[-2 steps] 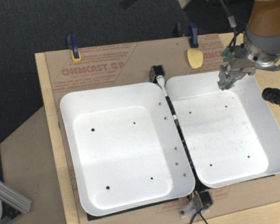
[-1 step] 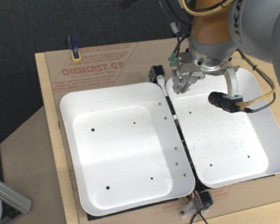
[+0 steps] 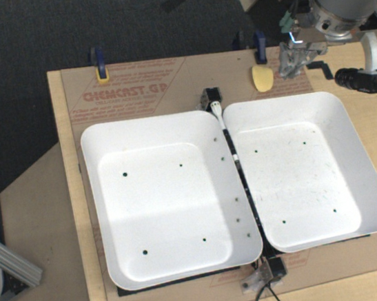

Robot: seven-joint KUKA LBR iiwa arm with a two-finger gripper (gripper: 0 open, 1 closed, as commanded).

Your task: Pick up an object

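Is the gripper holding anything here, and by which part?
Nothing is held. The gripper hovers behind the right bin; the yellow object lies on the bench beside it, ungripped.

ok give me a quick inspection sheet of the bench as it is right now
surface: brown board with red lettering, carrying the left bin and right bin side by side
job's things: pale yellow object lying on the board beyond the right bin's far edge, outside both bins
clutter: blue clamp and a second blue clamp on the board's far edge; black fitting at the far end of the gap between the bins
grippers: gripper over the board just right of the pale yellow object, not holding it
cables: black cable trailing off the board's near edge
surroundings: dark floor; metal bar at the left
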